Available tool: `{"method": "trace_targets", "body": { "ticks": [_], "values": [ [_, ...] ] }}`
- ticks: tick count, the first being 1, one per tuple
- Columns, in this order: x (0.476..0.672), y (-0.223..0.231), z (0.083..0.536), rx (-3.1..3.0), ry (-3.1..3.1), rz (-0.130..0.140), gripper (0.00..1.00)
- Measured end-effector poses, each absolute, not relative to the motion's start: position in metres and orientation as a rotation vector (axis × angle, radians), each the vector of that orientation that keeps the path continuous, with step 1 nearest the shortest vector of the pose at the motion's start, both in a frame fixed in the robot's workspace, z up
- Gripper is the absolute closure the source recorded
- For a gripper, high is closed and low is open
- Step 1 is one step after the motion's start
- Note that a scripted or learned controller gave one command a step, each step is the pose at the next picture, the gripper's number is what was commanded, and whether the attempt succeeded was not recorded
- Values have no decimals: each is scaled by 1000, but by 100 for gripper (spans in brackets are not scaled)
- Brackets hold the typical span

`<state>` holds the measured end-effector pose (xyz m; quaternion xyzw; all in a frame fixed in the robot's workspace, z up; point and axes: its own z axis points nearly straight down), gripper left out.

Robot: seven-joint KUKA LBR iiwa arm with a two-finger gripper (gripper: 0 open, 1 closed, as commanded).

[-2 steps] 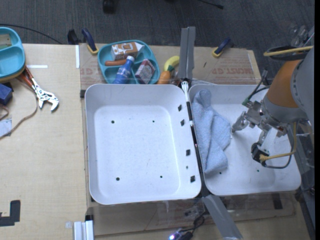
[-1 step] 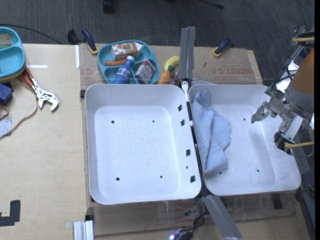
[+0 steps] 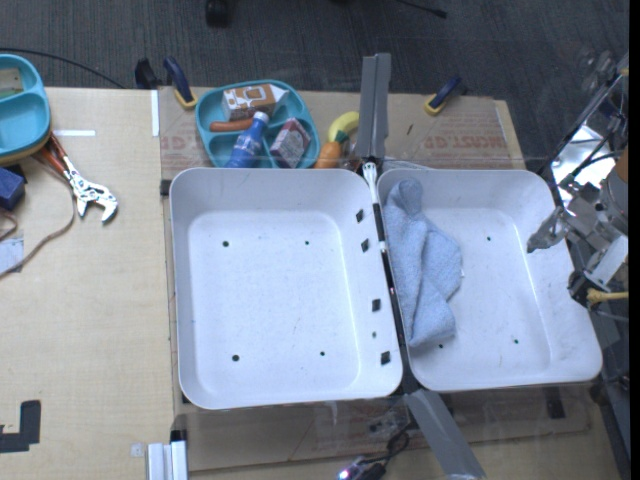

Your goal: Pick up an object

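Two white bins sit side by side on the bench, the left bin and the right bin, parted by a grey divider that runs up past their far rims. The one loose thing in either bin is a blue-grey cloth, crumpled into a long heap along the right bin's nine o'clock wall, touching or nearly touching that wall, its upper end near the bin's eleven o'clock corner and its lower end bunched toward seven o'clock. The gripper hangs at the right bin's three o'clock rim, well apart from the cloth, with nothing seen between its parts; whether it is open or closed cannot be told, since metal and cables crowd that spot. Beyond the bins at twelve o'clock lies a teal tray holding a small box, a blue bottle and other bits, with a banana just beside it at its three o'clock. Two blue-and-yellow clamps grip the far edge of the bench. Off at nine o'clock on the tan tabletop lie a wrench and another teal tray.
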<state>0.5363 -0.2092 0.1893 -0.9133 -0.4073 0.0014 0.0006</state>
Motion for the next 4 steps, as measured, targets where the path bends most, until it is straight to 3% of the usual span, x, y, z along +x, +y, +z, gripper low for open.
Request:
{"method": "trace_targets", "body": {
  "ticks": [1, 2, 3, 4],
  "values": [
    [581, -140, 91, -2965, -1036, 5, 0],
    [566, -157, 174, -2903, -1199, 5, 0],
    [517, -150, 198, -2975, -1003, 6, 0],
    [524, -207, 208, -3028, -836, 7, 0]
  ]
}}
